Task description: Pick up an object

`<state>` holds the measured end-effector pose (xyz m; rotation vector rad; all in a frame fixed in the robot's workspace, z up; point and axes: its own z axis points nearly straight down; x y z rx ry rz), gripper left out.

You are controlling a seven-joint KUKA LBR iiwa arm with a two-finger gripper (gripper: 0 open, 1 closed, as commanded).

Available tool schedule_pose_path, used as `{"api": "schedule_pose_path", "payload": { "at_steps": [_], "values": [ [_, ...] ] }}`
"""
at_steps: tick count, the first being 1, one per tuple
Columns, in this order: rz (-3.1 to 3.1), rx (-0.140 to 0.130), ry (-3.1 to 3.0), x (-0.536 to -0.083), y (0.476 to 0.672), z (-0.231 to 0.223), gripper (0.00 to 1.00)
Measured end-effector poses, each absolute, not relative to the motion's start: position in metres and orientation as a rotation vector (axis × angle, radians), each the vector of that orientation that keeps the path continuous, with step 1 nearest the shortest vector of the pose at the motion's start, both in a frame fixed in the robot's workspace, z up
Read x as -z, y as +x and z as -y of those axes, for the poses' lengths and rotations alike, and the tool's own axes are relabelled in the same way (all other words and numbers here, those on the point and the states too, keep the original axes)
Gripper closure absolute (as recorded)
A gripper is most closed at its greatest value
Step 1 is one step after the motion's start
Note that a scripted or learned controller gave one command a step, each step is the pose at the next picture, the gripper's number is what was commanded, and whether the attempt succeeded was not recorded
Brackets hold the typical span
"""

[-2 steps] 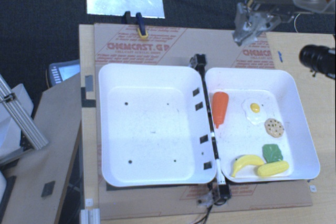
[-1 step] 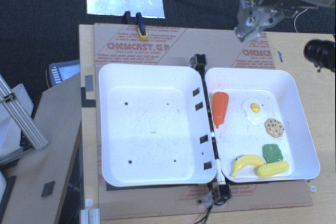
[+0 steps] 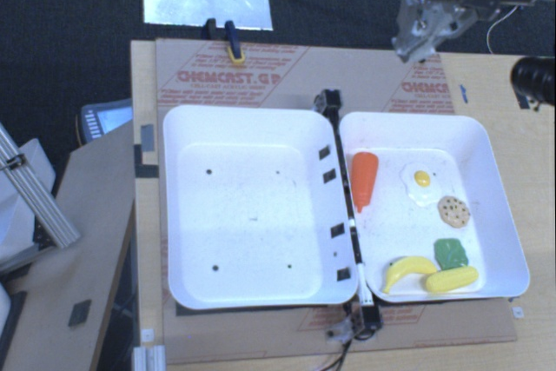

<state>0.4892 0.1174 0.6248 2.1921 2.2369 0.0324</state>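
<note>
Gripper [image 3: 420, 37] hung high beyond the right bin [image 3: 495, 187], nothing in it; I couldn't tell how wide the fingers stood.

I judged the carrot [image 3: 362, 178] the best target: orange, tapered, lying lengthwise near the bin's left wall, apart from the fried egg [image 3: 421, 182]. I'd have come straight down over its thick upper end, closing across its width, well off the divider.

Robotics lab test cell. Two white bins [image 3: 248, 128] clamped side by side on a wood surface [image 3: 365, 69] lined with cardboard [image 3: 287, 74], aluminium extrusion [image 3: 35, 195] at left, dark carpet [image 3: 69, 4], plus toy plastic food [image 3: 363, 178] as test objects.
</note>
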Motion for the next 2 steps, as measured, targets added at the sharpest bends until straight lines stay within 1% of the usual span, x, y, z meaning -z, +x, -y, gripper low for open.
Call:
{"api": "schedule_pose_path", "payload": {
  "at_steps": [2],
  "values": [
    [-2.237,-0.040,2.188,-0.647,0.490,-0.116,1.00]
  ]
}}
